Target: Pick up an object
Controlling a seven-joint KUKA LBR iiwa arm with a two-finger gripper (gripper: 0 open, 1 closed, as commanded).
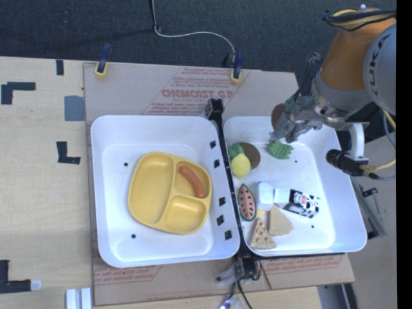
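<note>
The end effector (288, 132) hangs over the far part of the right bin (335, 240), and whether it is parted or closed cannot be told from this slanted view. The nearest candidate is the green leafy toy (280, 149), which lies just beside and slightly toward the camera from the end effector, seemingly right below its tip. It is a compact clump with no clear long axis. The yellow lemon (240, 165) and the watermelon slice (246, 201) lie farther off, toward the divider.
</note>
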